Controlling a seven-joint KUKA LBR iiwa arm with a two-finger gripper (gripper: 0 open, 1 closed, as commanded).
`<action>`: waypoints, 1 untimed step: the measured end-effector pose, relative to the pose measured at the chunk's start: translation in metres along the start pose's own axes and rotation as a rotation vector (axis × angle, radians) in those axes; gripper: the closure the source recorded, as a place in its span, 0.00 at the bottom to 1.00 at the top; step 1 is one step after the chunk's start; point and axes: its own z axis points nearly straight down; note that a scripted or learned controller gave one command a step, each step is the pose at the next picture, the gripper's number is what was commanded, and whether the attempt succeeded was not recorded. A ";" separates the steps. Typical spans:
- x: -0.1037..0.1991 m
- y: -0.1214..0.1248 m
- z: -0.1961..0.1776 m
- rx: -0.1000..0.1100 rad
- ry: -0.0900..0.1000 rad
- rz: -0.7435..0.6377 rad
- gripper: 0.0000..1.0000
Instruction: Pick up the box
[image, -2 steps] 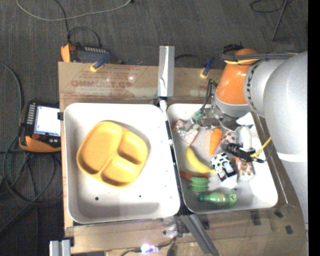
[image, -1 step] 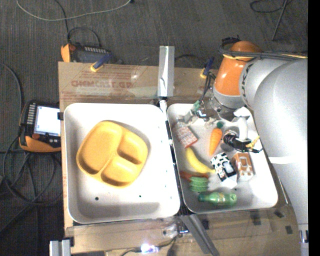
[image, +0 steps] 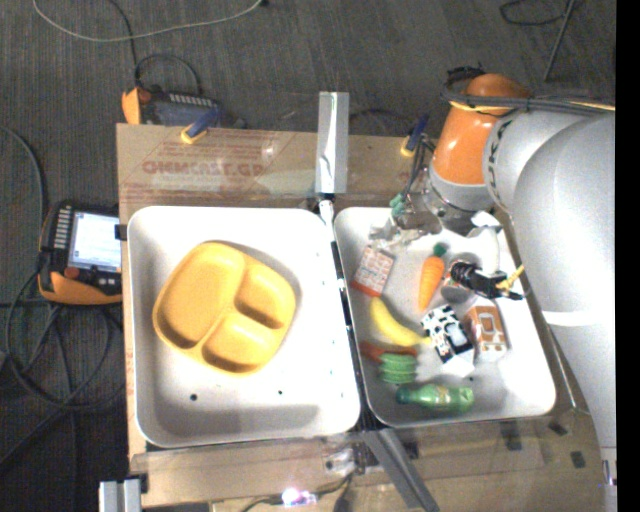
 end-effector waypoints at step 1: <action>-0.001 0.000 0.001 0.001 -0.001 0.001 0.00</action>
